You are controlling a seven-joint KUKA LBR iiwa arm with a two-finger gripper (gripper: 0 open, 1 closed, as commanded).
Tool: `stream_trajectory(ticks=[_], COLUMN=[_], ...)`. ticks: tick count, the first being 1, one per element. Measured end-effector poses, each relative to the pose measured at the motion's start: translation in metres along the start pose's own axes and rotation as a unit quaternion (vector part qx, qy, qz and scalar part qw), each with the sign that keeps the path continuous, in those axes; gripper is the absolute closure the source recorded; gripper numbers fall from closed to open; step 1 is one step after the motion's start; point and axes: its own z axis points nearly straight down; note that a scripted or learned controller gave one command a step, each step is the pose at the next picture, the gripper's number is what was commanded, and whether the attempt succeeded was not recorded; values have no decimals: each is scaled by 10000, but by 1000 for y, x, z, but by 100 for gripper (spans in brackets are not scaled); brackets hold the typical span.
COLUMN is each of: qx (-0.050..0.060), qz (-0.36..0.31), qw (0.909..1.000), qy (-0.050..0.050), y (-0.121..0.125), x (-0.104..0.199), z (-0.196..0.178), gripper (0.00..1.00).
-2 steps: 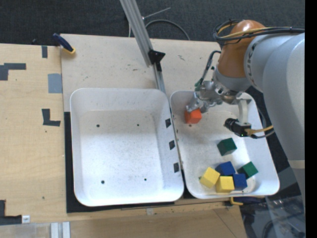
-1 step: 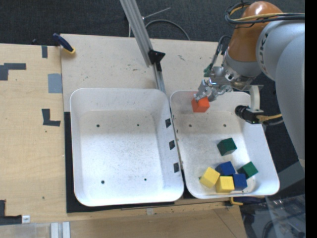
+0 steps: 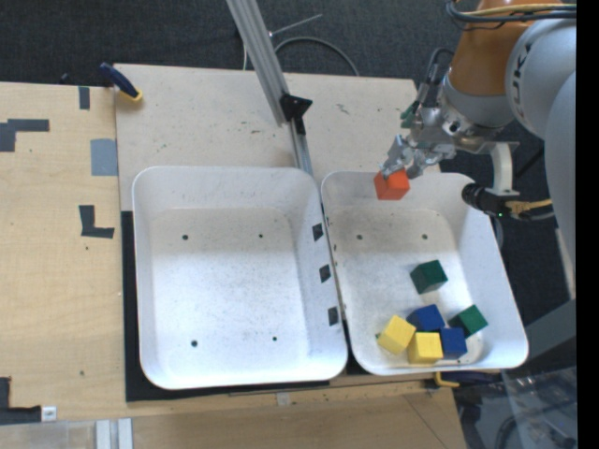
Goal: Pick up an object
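An orange-red block (image 3: 392, 184) hangs above the far rim of the right bin (image 3: 487, 251), held between the fingers of my gripper (image 3: 404, 168), which is shut on it. The block is lifted off the bin floor. At the near end of the right bin lie two green blocks (image 3: 429, 275) (image 3: 471, 320), two yellow blocks (image 3: 397, 334) (image 3: 427, 347) and two blue blocks (image 3: 430, 319) (image 3: 452, 341), bunched close together.
The left bin (image 3: 150, 251) stands beside the right one, with a row of black clips (image 3: 323, 271) between them. A slanted metal pole (image 3: 262, 45) rises behind the bins. A blue and yellow tool (image 3: 120, 79) lies on the bench at the far left.
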Motion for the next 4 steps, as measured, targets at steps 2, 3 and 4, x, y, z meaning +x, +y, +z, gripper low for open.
stream_trajectory(ticks=[2,3,4], qx=[23,27,22], qz=[-26,-31,-22], qw=[10000,10000,10000], qy=[12,12,7], y=[-1,1,16], x=[58,121,168], z=[-39,-31,-23], gripper=[100,100,100])
